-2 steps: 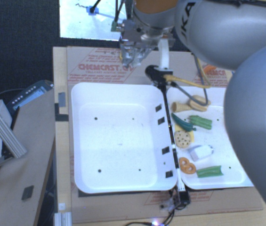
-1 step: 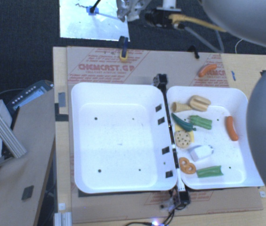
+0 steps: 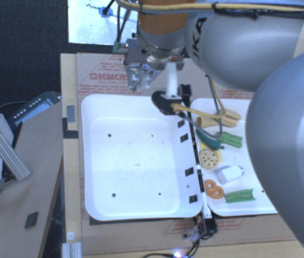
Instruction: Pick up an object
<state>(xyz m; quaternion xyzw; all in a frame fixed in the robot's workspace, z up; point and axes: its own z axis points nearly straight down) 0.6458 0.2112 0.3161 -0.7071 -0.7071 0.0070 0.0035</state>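
The left bin (image 3: 135, 160) lies below and in front of the gripper (image 3: 140, 75), which hangs over that bin's far rim rather than over anything to be picked. The view is too cluttered with metal parts to tell whether it is apart or together, and nothing can be seen clamped in it. Just to the gripper's right a white post (image 3: 171, 79) stands upright, with a black piece (image 3: 164, 102) at its foot by the wall between the bins; whether it belongs to the arm or is a loose thing is unclear. Everything worth grasping lies further right and nearer the camera, in the right bin (image 3: 259, 208): wooden tongs (image 3: 212, 115) closest to the gripper, then a green-handled tool (image 3: 221, 138), a round cookie (image 3: 209, 157), a small white block (image 3: 230, 172), a pretzel (image 3: 213, 188) and a green block (image 3: 239, 195) farthest off. They sit crowded against the shared wall – likely just as they fell – so the pick seems not yet begun, and the gripper would need to shift right and drop.
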